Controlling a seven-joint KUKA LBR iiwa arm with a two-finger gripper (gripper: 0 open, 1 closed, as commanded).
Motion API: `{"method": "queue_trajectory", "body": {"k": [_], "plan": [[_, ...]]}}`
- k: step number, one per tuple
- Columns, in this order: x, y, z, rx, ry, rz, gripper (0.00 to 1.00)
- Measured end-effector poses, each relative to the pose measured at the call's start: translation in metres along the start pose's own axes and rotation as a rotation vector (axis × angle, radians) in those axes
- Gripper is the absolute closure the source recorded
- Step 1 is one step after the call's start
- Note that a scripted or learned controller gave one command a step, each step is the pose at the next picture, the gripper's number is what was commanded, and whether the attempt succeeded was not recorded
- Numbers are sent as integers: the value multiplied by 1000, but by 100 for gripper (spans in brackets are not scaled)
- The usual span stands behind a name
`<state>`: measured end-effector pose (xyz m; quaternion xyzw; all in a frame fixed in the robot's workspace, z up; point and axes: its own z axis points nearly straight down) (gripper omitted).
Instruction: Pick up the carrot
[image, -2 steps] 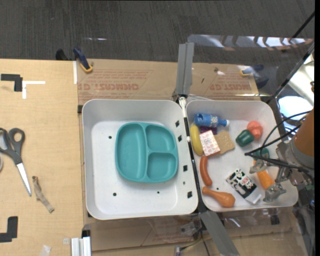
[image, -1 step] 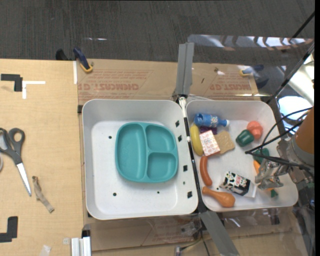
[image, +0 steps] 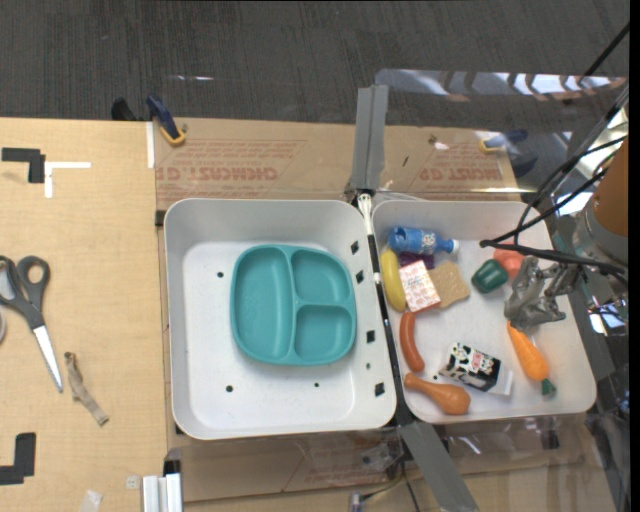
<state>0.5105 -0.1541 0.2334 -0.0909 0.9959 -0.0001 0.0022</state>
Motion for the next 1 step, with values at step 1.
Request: {"method": "queue_trajectory", "body": {"k": [1], "plan": [[31, -26, 112, -2, 2, -423, 100]]}}
